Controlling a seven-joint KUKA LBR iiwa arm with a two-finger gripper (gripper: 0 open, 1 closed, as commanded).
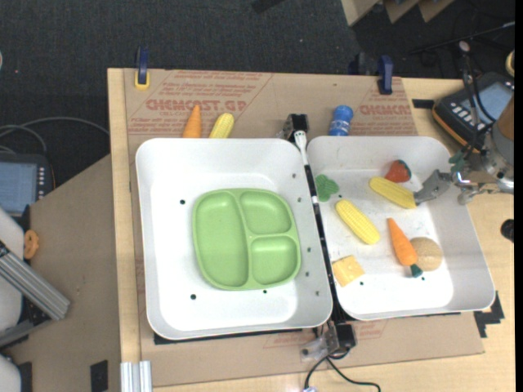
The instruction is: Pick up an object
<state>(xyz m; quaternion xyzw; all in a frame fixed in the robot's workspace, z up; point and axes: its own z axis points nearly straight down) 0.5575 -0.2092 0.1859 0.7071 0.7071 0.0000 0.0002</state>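
- Several toys lie close together in the right bin [466,296], so picking one cleanly is the main risk: a corn cob [393,192] sits beside a red piece [398,171], a second cob [358,221] lies nearer the middle, and a carrot [401,242] touches a tan round piece [426,253]
- Low over the bin's right side, the gripper [431,188] hangs just beside the end of the first cob; whether its fingers stand apart or together I cannot tell, and nothing is seen clamped in it
- If it descends where it is, one finger may land on the cob's tip and push it toward the red piece, not straddle it
- Cobs are rounded and look smooth, so a grip near an end may squeeze the toy out sideways
- Reaching for the carrot risks catching the tan piece too, since they touch; one may be lifted and dropped
- Close at the gripper's right is the bin wall, so a tilted approach could strike the rim and shift the bin on the worktop [245,88]
- Also in this bin, a yellow block [347,269] and a green piece [327,188] lie near the left wall, awkward for finger room
- Left of all this, a green tray [245,239] lies in the other bin [163,178], well apart, no likely hindrance
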